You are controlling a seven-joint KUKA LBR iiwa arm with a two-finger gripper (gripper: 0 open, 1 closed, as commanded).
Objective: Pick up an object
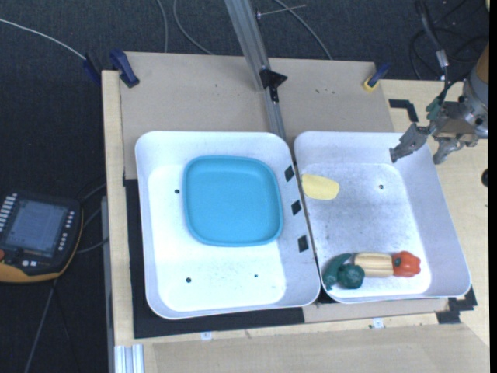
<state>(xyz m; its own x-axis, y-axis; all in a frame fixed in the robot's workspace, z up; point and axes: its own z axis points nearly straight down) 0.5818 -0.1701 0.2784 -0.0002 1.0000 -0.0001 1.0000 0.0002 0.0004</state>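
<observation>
My gripper [425, 148] hangs over the far right corner of the right bin [435, 208], its two fingers spread open with nothing between them. A yellow piece [320, 186] lies near that bin's far left side. Along the bin's near edge lie a green item [344, 274], a tan roll-shaped item [374, 265] and a red item [406, 263], touching in a row. All of these are well apart from the gripper.
The left bin [155, 231] holds a blue square plate [233, 200]. A metal pole [248, 37] slants up from between the bins. Clamps sit at the bench's far corners, and a handheld controller [35, 235] lies on the floor at left.
</observation>
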